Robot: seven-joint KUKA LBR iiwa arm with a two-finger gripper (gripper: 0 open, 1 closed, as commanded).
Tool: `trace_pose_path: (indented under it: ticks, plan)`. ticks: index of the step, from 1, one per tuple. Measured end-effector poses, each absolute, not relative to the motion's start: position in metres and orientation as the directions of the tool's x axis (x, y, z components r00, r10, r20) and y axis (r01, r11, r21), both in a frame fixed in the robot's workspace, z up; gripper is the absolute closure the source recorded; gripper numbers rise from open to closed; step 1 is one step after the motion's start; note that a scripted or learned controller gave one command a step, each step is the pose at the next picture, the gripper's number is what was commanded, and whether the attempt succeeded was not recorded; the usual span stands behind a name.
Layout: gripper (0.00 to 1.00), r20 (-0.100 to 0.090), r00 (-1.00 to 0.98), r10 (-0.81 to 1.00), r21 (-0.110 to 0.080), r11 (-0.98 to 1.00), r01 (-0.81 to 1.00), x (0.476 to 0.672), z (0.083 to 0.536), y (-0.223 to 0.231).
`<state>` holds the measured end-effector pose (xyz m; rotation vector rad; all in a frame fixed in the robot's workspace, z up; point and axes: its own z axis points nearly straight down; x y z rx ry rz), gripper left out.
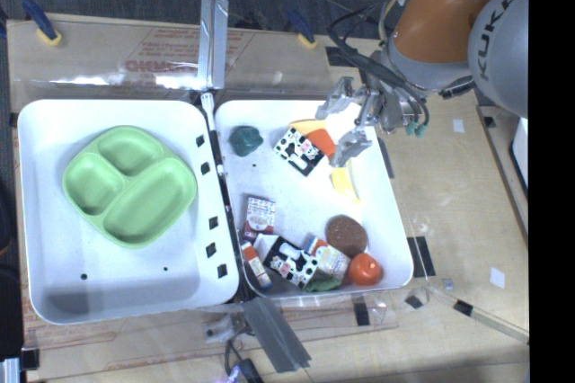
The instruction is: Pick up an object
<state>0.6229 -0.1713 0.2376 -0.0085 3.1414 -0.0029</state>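
One gripper hangs over the right bin with fingers spread and nothing between them. Just beneath and beside lie an orange block and a black-and-white patterned box, likely targets.

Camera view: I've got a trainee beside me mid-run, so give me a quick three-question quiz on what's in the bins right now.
1. True or false: the green divided plate lies in the left bin.
2. Which thing sits nearest the near right corner of the right bin? A) teal lump B) orange-red ball C) black-and-white patterned box
3. Fill the gap: the gripper hangs over the right bin's ____ edge, beside the orange and yellow pieces.

Key
1. True.
2. B: the orange-red ball lies next to the brown round piece; the teal lump and the black-and-white patterned box lie toward the far end.
3. Far.
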Motion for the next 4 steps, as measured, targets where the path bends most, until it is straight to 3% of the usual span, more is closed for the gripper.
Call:
trace_pose_path:
  ticks: [1, 2, 3, 4]
  plan:
    - [0.0, -0.012, -0.916, -0.401, -0.007, 0.916, -0.401, 0.651, 0.116, -0.167]
    - [0.0, 0.001, -0.932, -0.363, 0.0, 0.932, -0.363, 0.601, 0.092, -0.197]
    - [0.0, 0.001, -0.962, -0.274, 0.001, 0.962, -0.274, 0.577, 0.092, -0.166]
    - [0.0, 0.003, -0.966, -0.26, 0.002, 0.966, -0.26, 0.572, 0.092, -0.173]
